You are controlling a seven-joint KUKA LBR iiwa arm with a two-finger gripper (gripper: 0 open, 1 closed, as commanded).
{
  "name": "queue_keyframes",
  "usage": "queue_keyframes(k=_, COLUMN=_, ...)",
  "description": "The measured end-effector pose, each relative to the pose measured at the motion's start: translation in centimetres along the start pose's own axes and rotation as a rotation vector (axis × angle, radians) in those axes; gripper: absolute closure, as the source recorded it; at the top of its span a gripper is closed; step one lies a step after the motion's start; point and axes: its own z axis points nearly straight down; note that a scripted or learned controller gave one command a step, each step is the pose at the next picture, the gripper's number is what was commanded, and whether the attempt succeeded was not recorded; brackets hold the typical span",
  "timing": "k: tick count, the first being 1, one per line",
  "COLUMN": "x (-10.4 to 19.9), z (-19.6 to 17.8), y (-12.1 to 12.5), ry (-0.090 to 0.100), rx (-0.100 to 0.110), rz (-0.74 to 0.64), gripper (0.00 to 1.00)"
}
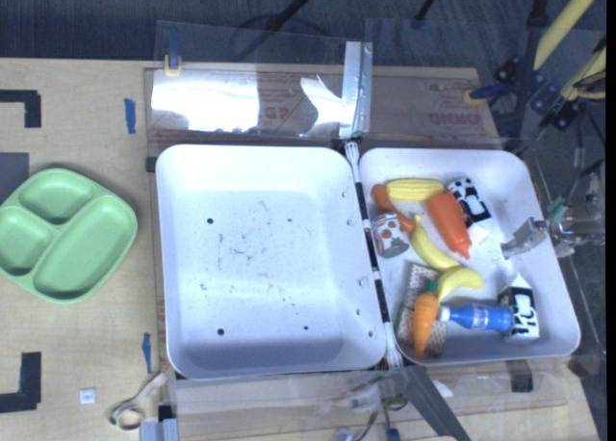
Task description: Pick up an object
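Hand [527, 234] at the right bin's [539, 328] right edge, toys piled beside it.
Whether the hand is spread or pressed together cannot be told. The nearest toy, an orange carrot [449, 221], lies just left of the hand in the right bin; a blue bottle [478, 317] lies nearer the front.

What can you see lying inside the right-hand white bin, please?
The right bin holds a corn cob, a big carrot, two bananas, a smaller carrot, a blue bottle and black-and-white blocks. Anything beneath this pile is covered.
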Motion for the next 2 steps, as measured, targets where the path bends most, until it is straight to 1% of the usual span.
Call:
queue_keyframes(k=1, x=2.0, z=4.8, y=5.4, ry=-0.002, rx=-0.004, rz=-0.380, gripper=0.00)
queue_keyframes(k=2, x=2.2, z=8.0, y=13.7, ry=-0.002, rx=-0.004, rz=-0.454, gripper=0.00)
